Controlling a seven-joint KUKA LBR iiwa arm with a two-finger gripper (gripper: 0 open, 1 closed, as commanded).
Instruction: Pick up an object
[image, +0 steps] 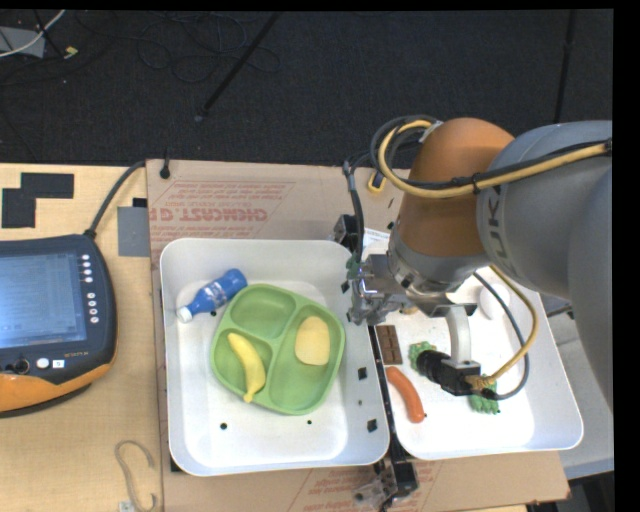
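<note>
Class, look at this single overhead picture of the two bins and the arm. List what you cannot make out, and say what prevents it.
- Gripper fingers: hidden beneath the arm's orange band and wrist in the camera view.
- Right bin: its upper part is covered by the arm.
- Green item beside the orange carrot-like piece: partly covered by a black part and cable, too small to identify.
- Handheld screen: cut off by the left edge, text unreadable.

1 fixed camera looks down obliquely on both white bins (200, 440) from above.
</note>
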